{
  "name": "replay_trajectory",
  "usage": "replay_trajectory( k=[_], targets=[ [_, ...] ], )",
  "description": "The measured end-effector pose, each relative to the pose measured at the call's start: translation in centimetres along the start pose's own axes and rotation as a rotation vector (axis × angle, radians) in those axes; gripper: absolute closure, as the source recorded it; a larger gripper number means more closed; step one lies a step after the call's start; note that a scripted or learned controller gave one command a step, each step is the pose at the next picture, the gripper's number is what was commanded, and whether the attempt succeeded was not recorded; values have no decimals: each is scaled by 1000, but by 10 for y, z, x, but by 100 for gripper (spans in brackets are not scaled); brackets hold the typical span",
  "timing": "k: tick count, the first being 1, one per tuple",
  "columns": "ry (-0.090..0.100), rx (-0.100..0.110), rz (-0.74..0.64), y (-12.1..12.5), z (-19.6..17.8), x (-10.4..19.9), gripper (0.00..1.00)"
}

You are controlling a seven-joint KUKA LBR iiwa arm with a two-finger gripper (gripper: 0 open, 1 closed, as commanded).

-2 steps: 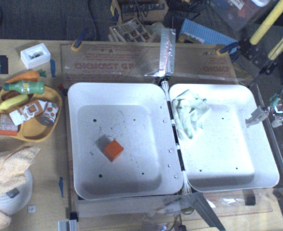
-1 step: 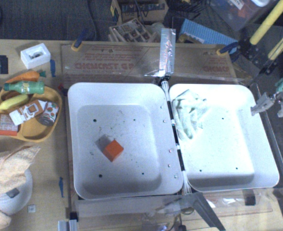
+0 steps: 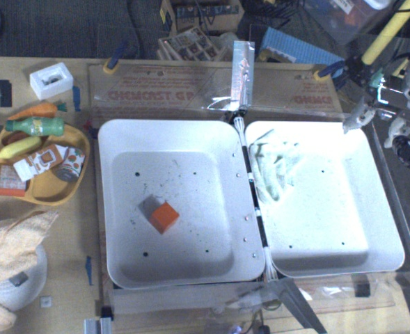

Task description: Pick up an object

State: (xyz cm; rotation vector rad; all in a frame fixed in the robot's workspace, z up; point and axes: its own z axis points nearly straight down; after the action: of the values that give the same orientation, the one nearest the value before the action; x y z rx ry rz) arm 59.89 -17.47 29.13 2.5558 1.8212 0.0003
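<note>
Left bin holds an orange block; right bin holds clear crumpled plastic; gripper above its corner, grip unclear.

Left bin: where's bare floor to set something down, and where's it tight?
In the left bin, the floor is bare behind and right of the orange block, up to the divider. The right bin is bare right of the smear. The yellow bowl is crowded.

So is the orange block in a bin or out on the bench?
In. The orange block lies on the floor of the left bin, inside its raised rim.
</note>
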Motion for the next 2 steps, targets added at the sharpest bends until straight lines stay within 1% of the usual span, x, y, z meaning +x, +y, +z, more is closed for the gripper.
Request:
replay_trajectory(
  k=[1, 2],
  targets=[
    [1, 6, 176, -20, 145, 75, 0],
    [0, 4, 336, -24, 80, 7, 0]
  ],
)
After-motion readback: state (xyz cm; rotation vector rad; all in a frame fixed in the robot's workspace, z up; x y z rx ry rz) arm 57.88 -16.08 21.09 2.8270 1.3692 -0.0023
